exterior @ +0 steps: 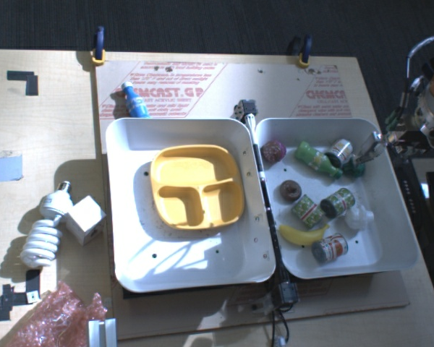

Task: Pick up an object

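Nearest the camera in the right bin [390,255] lies a small can [329,248], with a banana [301,233] just beside it. Beyond them sit two more cans [338,202], a brown ring [290,190] and a green bottle [317,159]. Farthest, the gripper [367,149] hangs at the bin's far right corner, touching clutter; its grasp cannot be made out. The left bin [130,251] holds a yellow tray [197,186].

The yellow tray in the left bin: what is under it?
Under the yellow tray a grey round mat shows along its left and lower edges, on the left bin floor. The rest is covered.
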You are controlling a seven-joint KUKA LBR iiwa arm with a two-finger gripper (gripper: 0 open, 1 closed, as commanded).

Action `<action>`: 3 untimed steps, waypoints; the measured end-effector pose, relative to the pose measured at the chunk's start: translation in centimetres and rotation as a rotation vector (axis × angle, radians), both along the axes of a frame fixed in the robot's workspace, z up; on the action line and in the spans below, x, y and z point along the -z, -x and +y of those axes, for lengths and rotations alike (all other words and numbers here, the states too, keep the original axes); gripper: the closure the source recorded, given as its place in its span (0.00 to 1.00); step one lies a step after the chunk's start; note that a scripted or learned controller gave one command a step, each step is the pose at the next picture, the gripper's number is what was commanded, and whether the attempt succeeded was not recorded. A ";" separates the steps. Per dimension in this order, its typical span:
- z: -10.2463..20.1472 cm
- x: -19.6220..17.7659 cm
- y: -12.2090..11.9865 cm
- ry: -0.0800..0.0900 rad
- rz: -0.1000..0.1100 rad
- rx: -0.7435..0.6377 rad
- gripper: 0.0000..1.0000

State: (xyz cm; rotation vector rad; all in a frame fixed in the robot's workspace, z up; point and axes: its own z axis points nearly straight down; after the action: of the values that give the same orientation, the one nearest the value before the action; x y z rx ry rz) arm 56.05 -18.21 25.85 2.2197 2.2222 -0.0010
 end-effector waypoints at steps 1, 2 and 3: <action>2.6 14.1 4.1 0.000 -0.003 0.002 0.00; 2.5 13.1 4.0 0.000 -0.004 0.004 1.00; 5.2 8.1 -4.5 0.000 0.000 -0.001 1.00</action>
State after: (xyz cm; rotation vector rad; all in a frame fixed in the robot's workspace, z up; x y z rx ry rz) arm 60.56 -12.98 17.74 2.2184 2.2227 -0.0010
